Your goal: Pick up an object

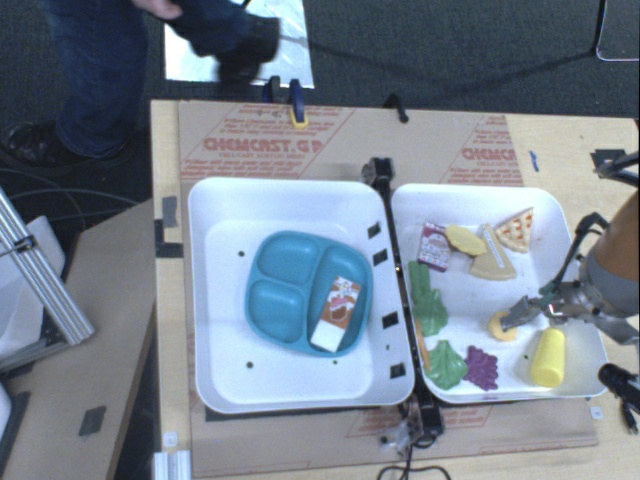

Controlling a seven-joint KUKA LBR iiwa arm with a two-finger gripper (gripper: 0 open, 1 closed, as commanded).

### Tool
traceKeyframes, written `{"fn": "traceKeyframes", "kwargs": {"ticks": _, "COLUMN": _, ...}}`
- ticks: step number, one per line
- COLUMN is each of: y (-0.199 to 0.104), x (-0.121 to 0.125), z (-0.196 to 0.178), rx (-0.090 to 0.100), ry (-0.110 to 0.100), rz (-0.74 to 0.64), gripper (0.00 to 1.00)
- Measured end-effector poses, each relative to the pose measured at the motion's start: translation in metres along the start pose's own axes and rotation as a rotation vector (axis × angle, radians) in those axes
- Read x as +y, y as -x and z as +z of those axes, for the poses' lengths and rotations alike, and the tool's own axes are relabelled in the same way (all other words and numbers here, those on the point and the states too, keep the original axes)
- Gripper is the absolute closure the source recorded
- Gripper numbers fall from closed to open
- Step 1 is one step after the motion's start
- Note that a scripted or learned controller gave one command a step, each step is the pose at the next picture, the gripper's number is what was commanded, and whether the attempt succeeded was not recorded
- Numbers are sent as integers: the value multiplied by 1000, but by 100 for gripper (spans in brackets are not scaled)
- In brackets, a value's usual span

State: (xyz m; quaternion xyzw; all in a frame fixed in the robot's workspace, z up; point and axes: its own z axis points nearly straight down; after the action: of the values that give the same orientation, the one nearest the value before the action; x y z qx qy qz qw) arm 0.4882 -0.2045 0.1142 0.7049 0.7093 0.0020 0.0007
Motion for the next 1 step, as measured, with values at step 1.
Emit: {"fn": "traceKeyframes", "kwargs": {"ticks": 1, "y": 2, "x": 0, "z": -10, "rx": -3, "ry": 1, "rz": 0, "gripper": 100}}
